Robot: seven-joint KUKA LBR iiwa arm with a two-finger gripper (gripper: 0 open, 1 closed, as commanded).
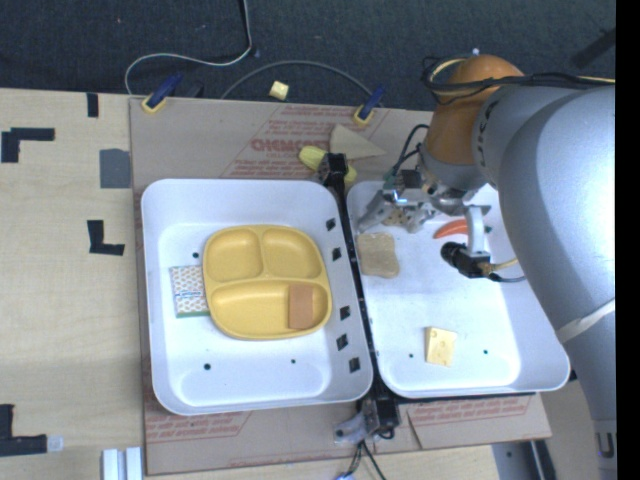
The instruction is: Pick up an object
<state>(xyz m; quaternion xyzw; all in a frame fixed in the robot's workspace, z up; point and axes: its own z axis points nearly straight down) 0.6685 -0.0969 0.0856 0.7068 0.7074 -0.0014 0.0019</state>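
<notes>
1. the metal two-finger gripper (385, 206) is down at the far left corner of the right shallow white bin (500, 368), grey arm (560, 168) coming in from the right with its orange band (465, 103) just above the wrist.
2. its fingers: cannot tell whether they are apart or together; they blur into the bin's rim here.
3. nothing shows between them, so no hold to report.
4. just below the gripper, nearly touching, lies a flat tan slice like bread (379, 254) on the bin floor.
5. to the gripper's right, past the wrist, an orange-red strip (450, 230) peeks out beside a black fitting on the arm.
6. well below and to the right, a small yellow cheese-like square (440, 347) sits alone near the bin's front.
7. to the left, across the black divider, the left white bin (170, 368) carries a yellow sectioned plastic plate (255, 268).
8. a brown block (301, 306) rests in the plate's lower right compartment.
9. a patterned flat packet (187, 290) lies touching the plate's left edge.
</notes>
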